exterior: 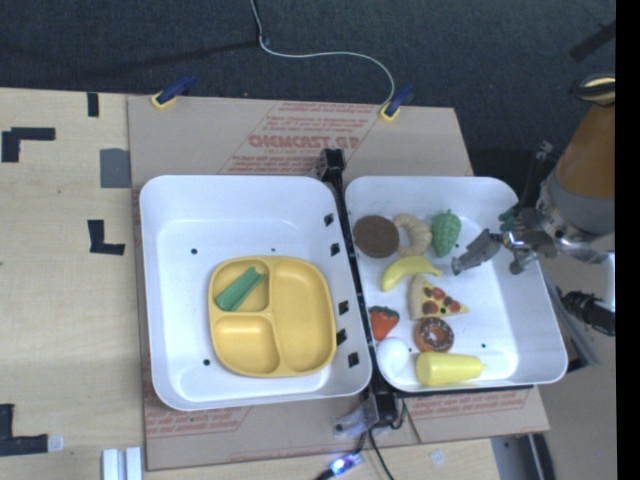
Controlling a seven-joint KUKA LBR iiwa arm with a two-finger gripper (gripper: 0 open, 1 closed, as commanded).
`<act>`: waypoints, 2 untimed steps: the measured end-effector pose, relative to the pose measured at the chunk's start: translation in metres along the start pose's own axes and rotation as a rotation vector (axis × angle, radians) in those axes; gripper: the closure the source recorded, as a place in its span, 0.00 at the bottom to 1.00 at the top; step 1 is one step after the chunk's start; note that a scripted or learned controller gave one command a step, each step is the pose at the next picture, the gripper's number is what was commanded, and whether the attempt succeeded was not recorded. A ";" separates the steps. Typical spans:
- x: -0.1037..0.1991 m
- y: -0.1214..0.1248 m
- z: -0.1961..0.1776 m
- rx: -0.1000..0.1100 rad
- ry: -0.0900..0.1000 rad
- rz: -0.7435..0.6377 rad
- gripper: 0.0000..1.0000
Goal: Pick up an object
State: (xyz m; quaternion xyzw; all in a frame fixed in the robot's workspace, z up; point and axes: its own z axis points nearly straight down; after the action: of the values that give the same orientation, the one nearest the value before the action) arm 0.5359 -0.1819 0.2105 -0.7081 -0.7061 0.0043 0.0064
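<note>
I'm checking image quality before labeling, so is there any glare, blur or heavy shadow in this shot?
Camera view: lighting is even and soft, with mild glare washing out the white bins' walls; shadows are faint; the gripper looks slightly blurred, and small toys like the pizza slice are soft in detail.

**Bench and floor, seen from above**

Dark blue-grey carpet (420,18) fills the top of the frame, with a thin white cable (300,53) looping across it. Below is a light wooden bench (60,288) with black tape marks (28,141) at left. A cardboard sheet (300,138) lies centre, clamped at both upper corners.
</note>
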 end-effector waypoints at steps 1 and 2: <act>0.000 0.003 -0.008 -0.013 -0.003 -0.004 0.00; 0.000 0.007 0.037 -0.009 -0.003 -0.004 0.00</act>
State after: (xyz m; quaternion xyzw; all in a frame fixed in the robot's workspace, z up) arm 0.5421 -0.1822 0.1733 -0.7066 -0.7076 0.0020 0.0023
